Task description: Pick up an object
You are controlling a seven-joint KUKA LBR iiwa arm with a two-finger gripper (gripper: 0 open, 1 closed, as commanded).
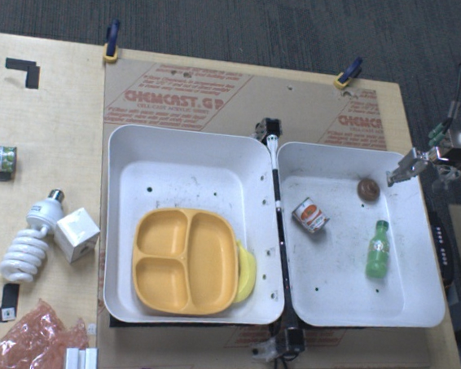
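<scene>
Yellow 3-compartment plastic tray [185, 261], rounded corners

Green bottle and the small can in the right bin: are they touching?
Apart. The camera view shows bare white bin floor between the green bottle and the small can.

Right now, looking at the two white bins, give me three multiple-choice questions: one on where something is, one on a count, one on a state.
1. Where is the yellow three-compartment plastic tray?
A. left bin
B. right bin
C. on the bench

2. How many things lie in the right white bin?
A. one
B. three
C. five

3. How does the small green plastic bottle sit?
A. standing upright
B. lying on its side
C. held by the gripper

Answers: 1 A, the tray fills the left white bin. 2 B, a bottle, a small red-and-white can and a round brown object. 3 B, it lies flat on the bin floor, apart from the gripper.
</scene>
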